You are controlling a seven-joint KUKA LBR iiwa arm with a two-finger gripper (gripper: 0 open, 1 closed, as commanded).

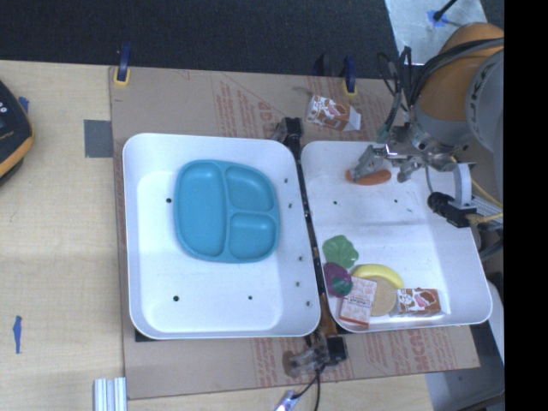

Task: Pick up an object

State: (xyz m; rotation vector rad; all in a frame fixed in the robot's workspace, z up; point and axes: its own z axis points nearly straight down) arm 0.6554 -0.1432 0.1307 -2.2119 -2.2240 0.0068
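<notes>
My gripper [384, 164] hangs low over the far part of the right bin [445, 247], fingers spread wide. An orange carrot-like piece [371, 177] lies on the bin floor right between and just under the fingertips. Toward the near end of that bin lie a green leafy toy [340, 249], a purple piece [336, 278], a yellow banana [381, 273], a round tan piece [384, 298] and two small printed packets [359, 302] [419, 300].
The left bin [145, 229] holds a blue divided plate [227, 210]. Another small printed packet [332, 113] lies on the cardboard behind the right bin. The grey and orange arm [458, 75] fills the upper right. A yellow and black device [10, 131] sits at the far left.
</notes>
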